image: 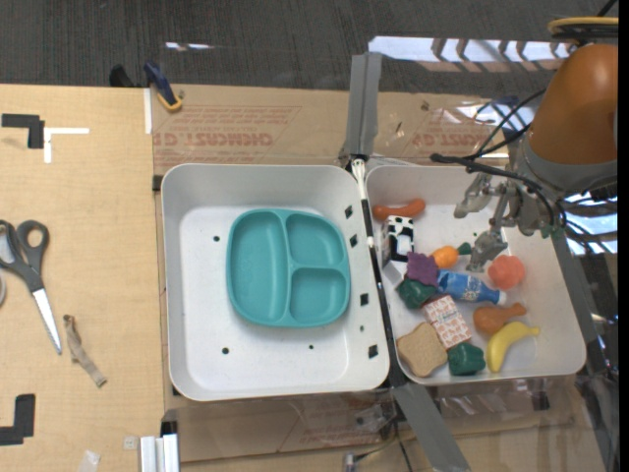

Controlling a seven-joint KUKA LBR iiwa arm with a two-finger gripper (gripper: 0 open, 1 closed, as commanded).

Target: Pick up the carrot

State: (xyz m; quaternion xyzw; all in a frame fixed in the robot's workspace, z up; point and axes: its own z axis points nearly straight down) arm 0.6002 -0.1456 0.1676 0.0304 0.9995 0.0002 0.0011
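1. Grey arm with an orange band [582, 106]: enters from the right and hangs over the right bin.
2. Two-finger gripper [488, 226]: poised above the upper right part of the right bin; the fingers [483, 248] stand apart, with nothing between them.
3. Shallow white right bin [568, 303]: holds a jumble of toy food.
4. Small orange carrot with a green top [448, 257]: lies near the middle of the right bin, just left of the fingers, beside a purple block [422, 268].
5. Orange-red sausage [398, 207]: along the far edge of the right bin.
6. Black-and-white patterned toy [398, 235]: just below the sausage.
7. Blue-and-white bottle lying on its side [468, 285]: below the carrot.
8. Salmon-red round fruit [507, 271]: right of the bottle.
9. Yellow banana [509, 341], green lump [467, 360], brown bread slice [423, 350]: along the near edge.
10. Shallow white left bin [187, 293]: contains a teal divided plate [289, 265].
11. Scissors with grey handles [31, 273]: on the table, well left of the bins.
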